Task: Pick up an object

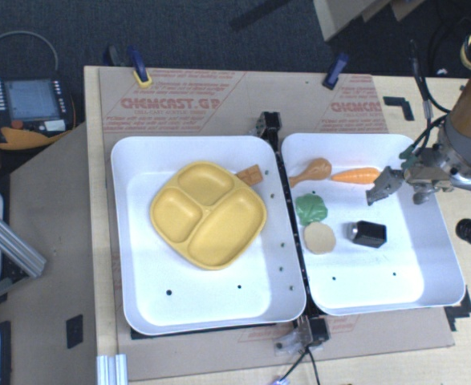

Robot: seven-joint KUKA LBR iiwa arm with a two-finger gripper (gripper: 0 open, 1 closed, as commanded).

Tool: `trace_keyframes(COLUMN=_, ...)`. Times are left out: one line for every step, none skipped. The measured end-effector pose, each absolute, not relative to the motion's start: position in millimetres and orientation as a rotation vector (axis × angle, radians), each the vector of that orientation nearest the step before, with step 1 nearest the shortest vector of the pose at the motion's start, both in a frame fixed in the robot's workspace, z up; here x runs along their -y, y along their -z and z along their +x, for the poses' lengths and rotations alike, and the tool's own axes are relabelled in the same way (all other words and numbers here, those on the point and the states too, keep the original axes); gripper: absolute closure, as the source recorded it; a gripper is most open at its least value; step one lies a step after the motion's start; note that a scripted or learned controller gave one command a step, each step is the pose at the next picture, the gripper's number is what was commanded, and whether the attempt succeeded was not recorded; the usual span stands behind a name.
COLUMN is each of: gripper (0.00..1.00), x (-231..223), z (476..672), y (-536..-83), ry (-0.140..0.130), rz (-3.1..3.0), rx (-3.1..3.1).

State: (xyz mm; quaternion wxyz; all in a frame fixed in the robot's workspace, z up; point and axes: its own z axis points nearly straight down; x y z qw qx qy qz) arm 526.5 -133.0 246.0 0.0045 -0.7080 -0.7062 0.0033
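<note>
Two shallow white bins sit side by side on the bench (pixel 219 103), which is covered by a brown printed board. The left bin (pixel 139 295) holds a yellow divided plate (pixel 209 224), lying slightly turned, with three compartments. A small wooden piece (pixel 251 175) pokes out from under the plate's upper right edge.

The right bin (pixel 428 279) holds several small things, all in its upper half. A wooden spoon (pixel 311 171) lies near the upper left corner of this bin, its bowl pointing right. Just to the right of the spoon lies an orange carrot (pixel 355 176), stretched left to right. Below the spoon is a green lumpy object (pixel 310 208), and just below that, touching or nearly touching it, a round tan disc (pixel 320 237). To the right of the disc, apart from it, lies a small black block (pixel 369 233).

The arm (pixel 468 135) enters from the right edge of the frame. Its hand (pixel 386 187) hovers over the right bin, just to the right of the carrot's tip and above the black block in the frame. One grey finger (pixel 382 188) points down and to the left; whether the fingers are spread or pressed together cannot be told from this angle, and nothing is seen between them.
</note>
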Motion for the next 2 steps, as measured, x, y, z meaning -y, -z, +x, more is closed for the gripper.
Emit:
trace_keyframes(gripper=0.00, x=133, z=528.8, y=-252, ry=0.000, rz=-2.222, rx=2.222)
trace_keyframes(gripper=0.00, x=125, z=523.9, y=-205, ry=-0.003, rz=-2.219, rx=2.219)
